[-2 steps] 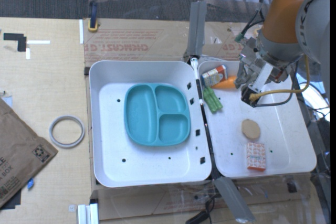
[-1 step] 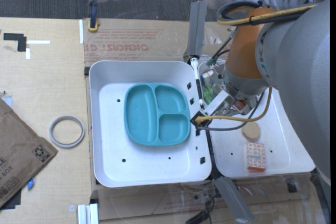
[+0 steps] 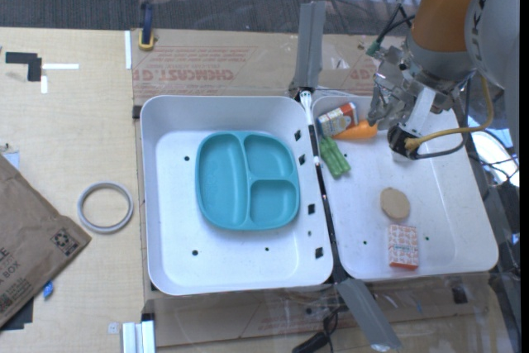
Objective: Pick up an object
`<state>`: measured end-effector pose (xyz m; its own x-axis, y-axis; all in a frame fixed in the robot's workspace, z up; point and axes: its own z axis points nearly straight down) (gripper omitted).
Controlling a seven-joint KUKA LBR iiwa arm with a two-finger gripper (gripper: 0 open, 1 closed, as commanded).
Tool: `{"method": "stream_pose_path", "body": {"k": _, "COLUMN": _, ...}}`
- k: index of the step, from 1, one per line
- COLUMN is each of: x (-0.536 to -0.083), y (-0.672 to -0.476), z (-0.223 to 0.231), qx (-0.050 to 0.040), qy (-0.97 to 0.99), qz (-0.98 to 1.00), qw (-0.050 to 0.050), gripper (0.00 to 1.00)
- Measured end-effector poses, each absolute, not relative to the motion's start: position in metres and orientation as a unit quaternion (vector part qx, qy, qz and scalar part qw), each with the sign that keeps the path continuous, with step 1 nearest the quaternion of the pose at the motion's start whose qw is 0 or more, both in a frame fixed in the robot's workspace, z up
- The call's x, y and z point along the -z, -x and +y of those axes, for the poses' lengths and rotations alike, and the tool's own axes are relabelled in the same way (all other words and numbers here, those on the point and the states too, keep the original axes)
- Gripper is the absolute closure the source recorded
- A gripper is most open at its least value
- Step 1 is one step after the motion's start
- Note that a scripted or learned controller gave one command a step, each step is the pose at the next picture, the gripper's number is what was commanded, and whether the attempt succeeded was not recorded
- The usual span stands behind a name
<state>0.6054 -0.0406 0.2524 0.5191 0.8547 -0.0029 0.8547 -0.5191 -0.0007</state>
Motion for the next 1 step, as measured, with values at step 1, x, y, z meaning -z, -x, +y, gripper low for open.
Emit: {"method": "stream_pose_path", "body": {"k": 1, "x": -0.2471, "y": -0.5582, "z": -0.069, "qx": 0.003, "qy": -0.925, "qz": 0.379, "qw": -0.001, "gripper": 1.0}}
